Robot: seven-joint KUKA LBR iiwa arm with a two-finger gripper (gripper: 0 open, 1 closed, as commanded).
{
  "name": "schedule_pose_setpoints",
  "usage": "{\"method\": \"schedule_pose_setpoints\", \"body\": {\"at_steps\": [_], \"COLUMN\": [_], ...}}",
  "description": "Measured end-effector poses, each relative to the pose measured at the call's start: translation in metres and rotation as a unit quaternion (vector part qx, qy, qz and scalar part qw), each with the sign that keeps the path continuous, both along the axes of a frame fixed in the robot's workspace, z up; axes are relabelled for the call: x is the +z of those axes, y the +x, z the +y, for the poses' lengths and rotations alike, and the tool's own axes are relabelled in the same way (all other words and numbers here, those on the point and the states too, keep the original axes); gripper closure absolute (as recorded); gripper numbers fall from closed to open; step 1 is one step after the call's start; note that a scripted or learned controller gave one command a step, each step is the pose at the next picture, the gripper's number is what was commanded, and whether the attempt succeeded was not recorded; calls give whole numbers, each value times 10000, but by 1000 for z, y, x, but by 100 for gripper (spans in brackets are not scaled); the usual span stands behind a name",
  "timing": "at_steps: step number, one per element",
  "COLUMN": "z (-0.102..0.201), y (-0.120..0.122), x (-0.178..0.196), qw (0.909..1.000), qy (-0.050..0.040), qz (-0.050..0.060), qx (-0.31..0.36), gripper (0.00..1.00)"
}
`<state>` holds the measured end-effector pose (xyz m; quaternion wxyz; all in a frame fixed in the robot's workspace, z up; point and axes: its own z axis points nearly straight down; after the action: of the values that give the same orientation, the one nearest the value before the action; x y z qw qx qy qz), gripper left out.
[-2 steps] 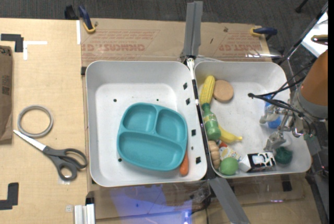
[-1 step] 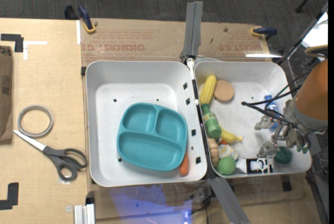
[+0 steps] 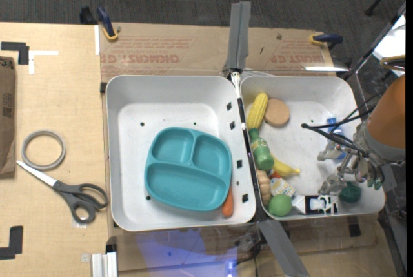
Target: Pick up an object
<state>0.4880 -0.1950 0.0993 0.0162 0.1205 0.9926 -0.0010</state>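
The tool hangs over the right bin's front right corner. Its grip state cannot be told. Nearby, a teal ball could roll off and spoil the grasp.

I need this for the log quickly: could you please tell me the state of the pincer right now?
Pincer: low in the right bin, over the near right corner; open or closed cannot be told.
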Motion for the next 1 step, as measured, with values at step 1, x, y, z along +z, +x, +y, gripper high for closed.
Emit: {"method": "schedule_pose_setpoints", "body": {"at_steps": [1], "z": [-26], "y": [46], "x": [-7], "qw": [9992], "qy": [17], "qz": [137], "qx": [383], "gripper": [0]}}
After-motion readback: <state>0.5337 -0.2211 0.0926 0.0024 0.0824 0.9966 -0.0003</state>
